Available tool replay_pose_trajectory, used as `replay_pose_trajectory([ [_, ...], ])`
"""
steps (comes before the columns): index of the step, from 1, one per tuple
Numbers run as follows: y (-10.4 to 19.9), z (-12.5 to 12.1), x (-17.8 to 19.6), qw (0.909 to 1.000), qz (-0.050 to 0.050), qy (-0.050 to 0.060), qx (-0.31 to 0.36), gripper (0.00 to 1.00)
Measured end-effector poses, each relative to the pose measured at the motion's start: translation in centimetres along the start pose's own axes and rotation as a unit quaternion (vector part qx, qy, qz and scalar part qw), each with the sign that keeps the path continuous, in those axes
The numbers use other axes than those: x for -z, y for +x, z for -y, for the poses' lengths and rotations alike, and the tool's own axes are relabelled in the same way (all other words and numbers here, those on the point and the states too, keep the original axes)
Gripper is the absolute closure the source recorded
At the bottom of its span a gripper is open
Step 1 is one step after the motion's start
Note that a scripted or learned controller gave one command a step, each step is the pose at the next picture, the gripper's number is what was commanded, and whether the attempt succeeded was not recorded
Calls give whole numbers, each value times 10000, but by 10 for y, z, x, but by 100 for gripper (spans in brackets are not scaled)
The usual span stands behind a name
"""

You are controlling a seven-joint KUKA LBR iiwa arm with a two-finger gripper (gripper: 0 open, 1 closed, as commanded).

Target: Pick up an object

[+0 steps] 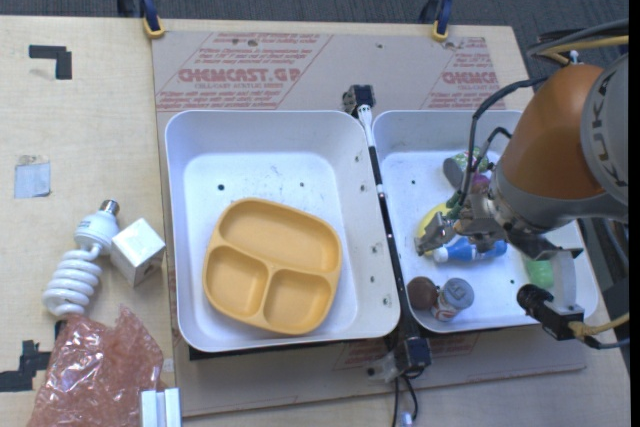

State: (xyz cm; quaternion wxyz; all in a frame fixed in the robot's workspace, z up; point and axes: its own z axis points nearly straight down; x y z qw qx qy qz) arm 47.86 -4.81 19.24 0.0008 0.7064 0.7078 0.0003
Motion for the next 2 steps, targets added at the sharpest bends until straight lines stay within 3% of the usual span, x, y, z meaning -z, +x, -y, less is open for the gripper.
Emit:
replay_pose_trajectory([
  [1,-51,-35,-88,10000,7,-63,-7,0],
  [2,-52,-38,-76,9999,23,-98,-7,100],
])
